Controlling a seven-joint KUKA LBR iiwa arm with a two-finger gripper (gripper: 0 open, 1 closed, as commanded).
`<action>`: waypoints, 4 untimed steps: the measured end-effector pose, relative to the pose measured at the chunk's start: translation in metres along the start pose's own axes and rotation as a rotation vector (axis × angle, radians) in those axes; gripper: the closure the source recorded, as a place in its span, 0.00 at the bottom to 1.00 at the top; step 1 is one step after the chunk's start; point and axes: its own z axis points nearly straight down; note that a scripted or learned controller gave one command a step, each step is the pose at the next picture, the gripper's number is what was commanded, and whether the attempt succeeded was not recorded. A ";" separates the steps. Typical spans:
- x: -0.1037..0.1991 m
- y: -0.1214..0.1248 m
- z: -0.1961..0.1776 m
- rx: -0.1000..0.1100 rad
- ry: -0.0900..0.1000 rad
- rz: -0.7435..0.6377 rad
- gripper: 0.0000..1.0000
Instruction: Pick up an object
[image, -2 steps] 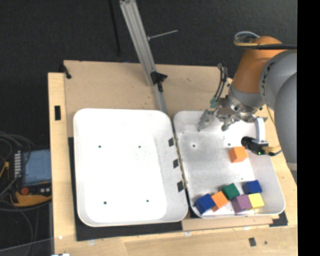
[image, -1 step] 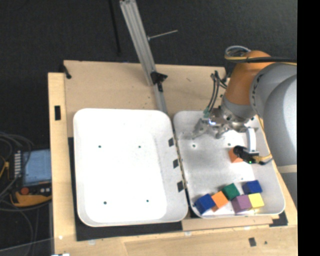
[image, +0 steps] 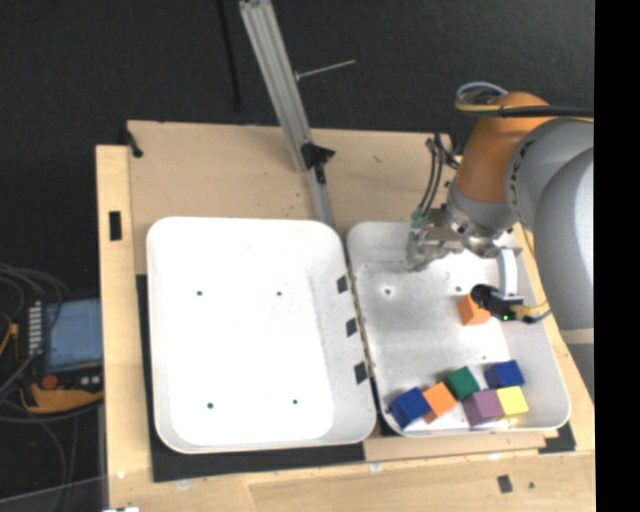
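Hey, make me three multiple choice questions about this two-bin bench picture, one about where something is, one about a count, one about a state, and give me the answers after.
1. Where do the blocks lie?
A. in the left bin
B. in the right bin
C. on the bare bench

2. How many orange blocks show?
A. none
B. one
C. two

3. Which of these describes the gripper?
A. above the right bin's far end, away from the block cluster
B. resting in the left bin
C. down among the near-edge cluster

Answers:
1. B: every block sits in the right bin, most clustered at its near edge, such as the blue block and the yellow block.
2. C: one orange block is in the cluster, the other orange block lies apart toward the right wall.
3. A: the gripper is over the bin's far end, well away from the cluster.
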 end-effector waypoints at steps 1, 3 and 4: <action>0.005 0.001 -0.047 -0.001 0.003 -0.004 1.00; -0.003 0.006 -0.148 -0.002 0.002 -0.005 1.00; 0.032 -0.014 -0.148 0.005 0.002 -0.006 1.00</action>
